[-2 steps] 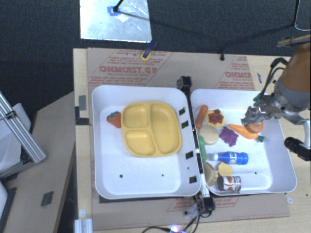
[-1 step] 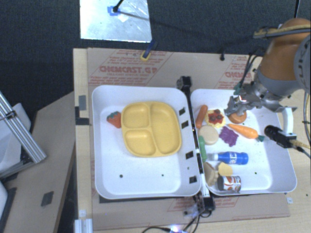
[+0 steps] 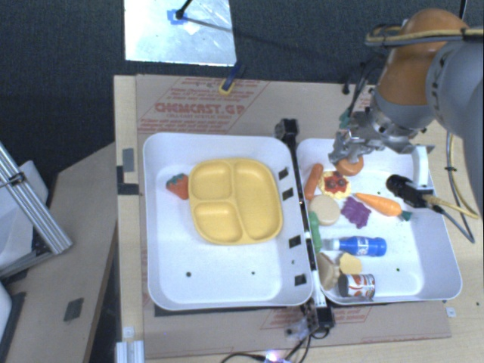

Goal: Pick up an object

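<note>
The gripper (image 3: pixel 349 157) hangs over the right bin (image 3: pixel 435 267). An orange toy (image 3: pixel 350 165) sits right under it. I cannot tell its grip. Lifting is left.

Two white bins (image 3: pixel 227 297). Left bin: yellow divided plate (image 3: pixel 233 200), red-orange strawberry (image 3: pixel 178 185) with green top. Right bin: orange carrot (image 3: pixel 378 203), purple grapes (image 3: pixel 355 212), blue bottle (image 3: pixel 357 245) with white cap, red-and-white can (image 3: pixel 356 285), cream round piece (image 3: pixel 326 209), green strip (image 3: pixel 314 231). Arm (image 3: pixel 439 74) grey with orange band. Silver sheet (image 3: pixel 180 20), upper left.
</note>
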Robot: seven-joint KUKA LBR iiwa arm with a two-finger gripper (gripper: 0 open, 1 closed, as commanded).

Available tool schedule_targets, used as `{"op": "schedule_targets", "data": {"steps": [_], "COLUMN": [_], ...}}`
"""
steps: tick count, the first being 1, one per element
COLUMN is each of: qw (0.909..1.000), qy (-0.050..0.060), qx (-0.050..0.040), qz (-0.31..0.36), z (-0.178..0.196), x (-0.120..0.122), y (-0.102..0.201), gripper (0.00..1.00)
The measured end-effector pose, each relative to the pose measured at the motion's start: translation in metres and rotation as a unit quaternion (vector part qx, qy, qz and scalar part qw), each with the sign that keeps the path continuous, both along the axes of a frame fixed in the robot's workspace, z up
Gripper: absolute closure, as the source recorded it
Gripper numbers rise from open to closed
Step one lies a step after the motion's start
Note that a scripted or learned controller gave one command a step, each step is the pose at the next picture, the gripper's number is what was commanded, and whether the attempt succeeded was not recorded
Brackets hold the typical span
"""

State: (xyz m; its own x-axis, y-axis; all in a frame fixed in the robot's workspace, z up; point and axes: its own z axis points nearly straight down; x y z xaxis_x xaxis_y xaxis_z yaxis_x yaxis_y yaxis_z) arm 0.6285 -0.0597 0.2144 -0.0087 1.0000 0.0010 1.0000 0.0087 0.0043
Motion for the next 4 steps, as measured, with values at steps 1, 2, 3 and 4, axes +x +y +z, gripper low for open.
{"op": "schedule_targets", "data": {"steps": [1, 2, 3, 4], "qw": [1.0000, 1.0000, 1.0000, 1.0000], "qy": [0.000, 0.002, 0.001, 0.000], "qx": [-0.0003, -0.0009, -0.0007, -0.0007], "qz": [-0.001, -0.004, -0.002, -0.001], "z": [0.020, -0.001, 0.005, 0.015], "x": [0.011, 0.008, 0.008, 0.014], "y": [0.008, 0.004, 0.012, 0.011], "gripper": [1.00, 1.00, 1.00, 1.00]}}
